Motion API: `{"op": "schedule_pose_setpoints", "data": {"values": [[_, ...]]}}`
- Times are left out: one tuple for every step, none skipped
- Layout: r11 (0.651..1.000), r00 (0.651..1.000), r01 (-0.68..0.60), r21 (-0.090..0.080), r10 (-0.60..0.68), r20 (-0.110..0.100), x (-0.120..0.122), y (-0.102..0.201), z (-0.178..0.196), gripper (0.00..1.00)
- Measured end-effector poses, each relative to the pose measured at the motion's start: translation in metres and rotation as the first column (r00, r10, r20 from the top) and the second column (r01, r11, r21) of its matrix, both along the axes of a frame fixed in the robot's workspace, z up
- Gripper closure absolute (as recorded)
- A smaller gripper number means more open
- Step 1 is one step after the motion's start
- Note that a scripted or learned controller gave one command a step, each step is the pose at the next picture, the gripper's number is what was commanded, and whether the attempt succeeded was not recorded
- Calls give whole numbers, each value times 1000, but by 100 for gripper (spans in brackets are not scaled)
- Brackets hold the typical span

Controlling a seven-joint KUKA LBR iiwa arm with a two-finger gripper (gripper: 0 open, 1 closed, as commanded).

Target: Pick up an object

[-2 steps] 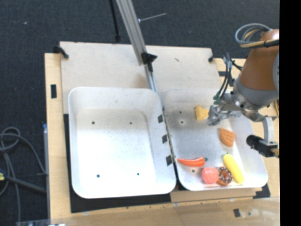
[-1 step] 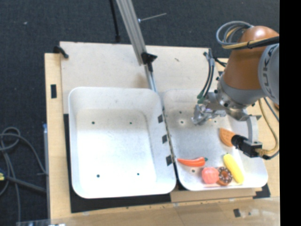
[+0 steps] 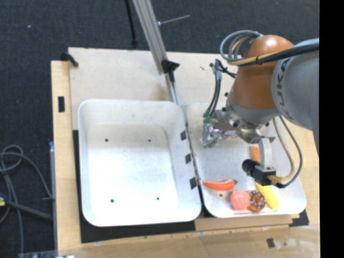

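Though slender, glossy orange carrot (image 3: 218, 185)

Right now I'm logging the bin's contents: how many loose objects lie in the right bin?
4 visible, all near the front edge of the right bin: orange carrot, pink ball, dark patterned piece, yellow piece. The arm may hide more.

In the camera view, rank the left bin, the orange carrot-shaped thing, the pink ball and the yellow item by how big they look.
1. Left bin, by far the largest.
2. Orange carrot-shaped thing.
3. Yellow item and pink ball: these two look alike in size, so I leave them unranked.
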State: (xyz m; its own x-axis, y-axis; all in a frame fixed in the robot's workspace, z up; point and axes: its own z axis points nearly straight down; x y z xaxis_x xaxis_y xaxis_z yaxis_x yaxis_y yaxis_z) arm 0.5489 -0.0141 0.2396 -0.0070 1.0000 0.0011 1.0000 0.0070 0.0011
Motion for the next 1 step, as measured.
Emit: {"op": "schedule_pose_setpoints", "data": {"values": [[1000,1000,0,1,0,-2,0,57,-9,100]]}}
